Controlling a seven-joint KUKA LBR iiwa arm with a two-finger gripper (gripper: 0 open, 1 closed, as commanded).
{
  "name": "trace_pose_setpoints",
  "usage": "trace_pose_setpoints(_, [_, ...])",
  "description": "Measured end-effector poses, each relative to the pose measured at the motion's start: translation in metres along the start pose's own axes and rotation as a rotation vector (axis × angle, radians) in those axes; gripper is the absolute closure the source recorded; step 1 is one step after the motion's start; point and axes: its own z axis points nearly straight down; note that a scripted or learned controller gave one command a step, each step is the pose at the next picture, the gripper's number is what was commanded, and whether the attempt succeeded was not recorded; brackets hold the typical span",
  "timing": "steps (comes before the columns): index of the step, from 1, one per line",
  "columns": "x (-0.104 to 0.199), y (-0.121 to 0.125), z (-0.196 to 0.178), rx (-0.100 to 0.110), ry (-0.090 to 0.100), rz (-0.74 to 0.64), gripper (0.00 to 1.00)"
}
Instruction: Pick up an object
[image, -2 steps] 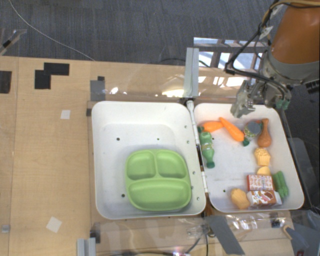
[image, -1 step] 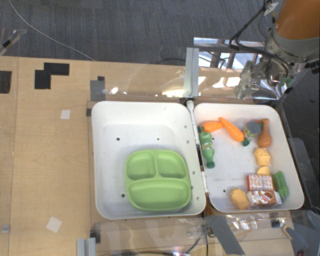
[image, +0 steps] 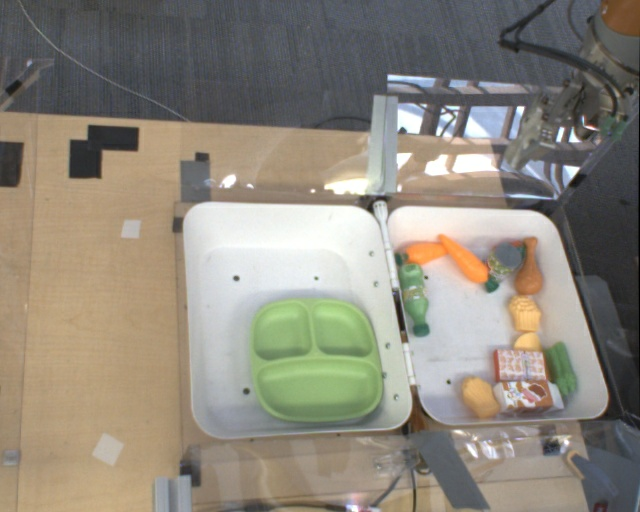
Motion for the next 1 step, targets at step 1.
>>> trace_pose_setpoints(1, [0.0035, -0.0448, 0.0868, 0.000, 0.009, -0.379, 1.00])
